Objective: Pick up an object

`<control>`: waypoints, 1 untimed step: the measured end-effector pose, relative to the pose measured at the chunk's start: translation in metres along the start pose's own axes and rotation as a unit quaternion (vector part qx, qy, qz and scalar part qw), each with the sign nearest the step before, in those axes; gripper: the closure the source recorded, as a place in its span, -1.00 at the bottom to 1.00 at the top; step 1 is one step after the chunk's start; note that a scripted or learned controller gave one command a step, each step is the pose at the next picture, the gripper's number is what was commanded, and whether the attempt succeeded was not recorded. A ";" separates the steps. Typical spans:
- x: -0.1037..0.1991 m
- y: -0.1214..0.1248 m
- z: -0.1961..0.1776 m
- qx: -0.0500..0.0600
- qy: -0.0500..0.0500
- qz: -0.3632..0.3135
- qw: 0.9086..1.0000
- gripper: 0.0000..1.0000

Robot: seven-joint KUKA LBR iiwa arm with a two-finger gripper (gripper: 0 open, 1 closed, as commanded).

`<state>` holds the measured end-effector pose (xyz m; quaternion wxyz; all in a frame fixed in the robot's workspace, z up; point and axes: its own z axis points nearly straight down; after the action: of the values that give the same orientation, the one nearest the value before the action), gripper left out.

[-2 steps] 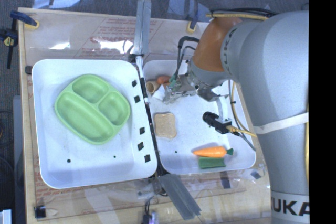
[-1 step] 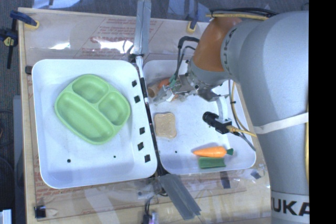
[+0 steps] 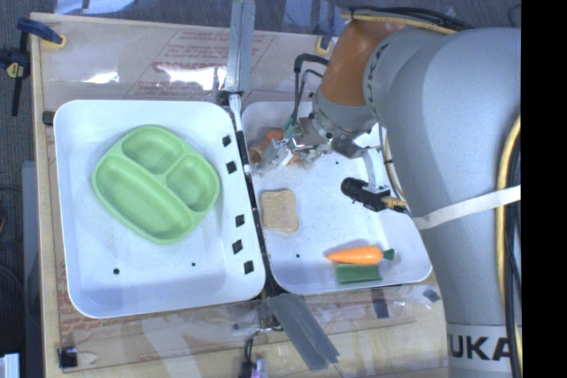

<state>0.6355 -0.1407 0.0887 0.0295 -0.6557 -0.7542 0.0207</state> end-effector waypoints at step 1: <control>-0.004 -0.001 -0.007 0.001 -0.006 -0.002 1.000 1.00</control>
<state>0.6352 -0.1454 0.0957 0.0260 -0.6538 -0.7558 0.0250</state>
